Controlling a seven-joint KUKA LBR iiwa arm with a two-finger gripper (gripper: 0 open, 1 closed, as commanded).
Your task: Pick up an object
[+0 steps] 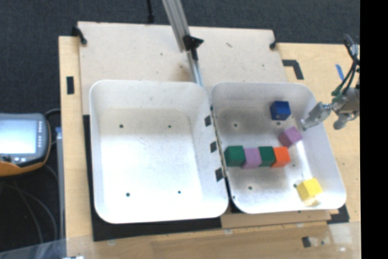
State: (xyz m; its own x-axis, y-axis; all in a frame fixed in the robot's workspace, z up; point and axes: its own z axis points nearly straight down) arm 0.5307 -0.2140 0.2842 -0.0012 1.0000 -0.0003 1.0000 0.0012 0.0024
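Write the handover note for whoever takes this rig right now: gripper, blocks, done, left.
Gripper: at the right bin's right rim, holding nothing visible; whether open or shut is unclear.
Right white bin holds all blocks: blue cube near the back, small purple block closest to the gripper, a touching row of green cube, purple cube, second green cube and orange cube, and a yellow cube at the front right.
Done: nothing picked.
Left: grasp and lift one block.

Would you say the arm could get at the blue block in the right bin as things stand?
Probably yes. The blue block sits apart from the other blocks near the far wall of the right bin, with nothing over it, and the gripper hangs just beside it.
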